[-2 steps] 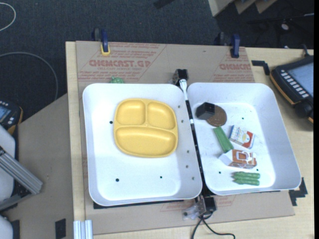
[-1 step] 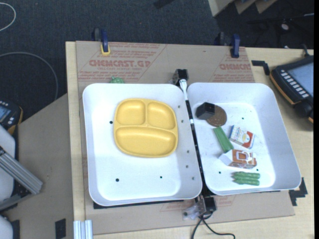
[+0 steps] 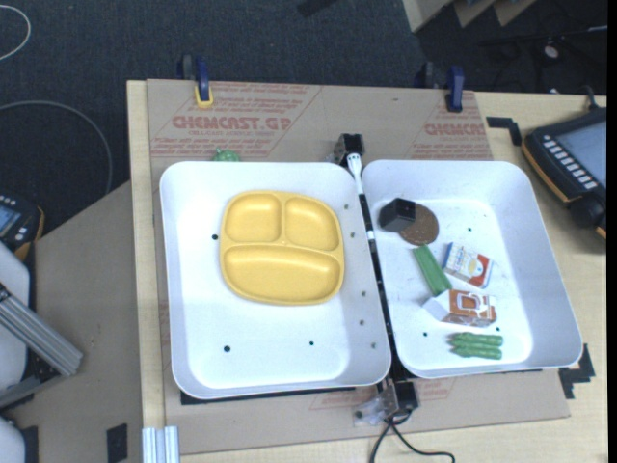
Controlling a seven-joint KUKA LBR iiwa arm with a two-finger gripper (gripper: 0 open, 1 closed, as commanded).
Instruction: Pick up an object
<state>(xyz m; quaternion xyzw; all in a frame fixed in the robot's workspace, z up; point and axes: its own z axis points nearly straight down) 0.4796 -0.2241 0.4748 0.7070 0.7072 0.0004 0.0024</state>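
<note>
Where the brown, red-lettered board covering the bench (image 3: 289, 114) carries them, two shallow white plastic bins sit side by side, their inner rims touching along a black seam. Left bin (image 3: 193, 336): a yellow three-compartment plastic plate (image 3: 282, 247) lies flat in the far half, nearer the far-right corner than the left wall; its two small compartments face the far rim, the one long compartment the near rim. Right bin (image 3: 540, 258): all remaining objects lie in a loose column down the middle. A round brown disc (image 3: 421, 228) lies near the far-left corner, with a small black block (image 3: 396, 214) overlapping its left edge. A green stick-shaped piece (image 3: 431, 269) lies aslant just below the disc. A white carton with red and blue print (image 3: 469, 264) lies just right of the stick. A white-and-orange packet (image 3: 463, 307) lies nearer the near rim, and a green bean-like cluster (image 3: 476, 344) lies closest to that rim. Two blue clamps (image 3: 201, 73) grip the board's far edge. No jaw state can be told.
</note>
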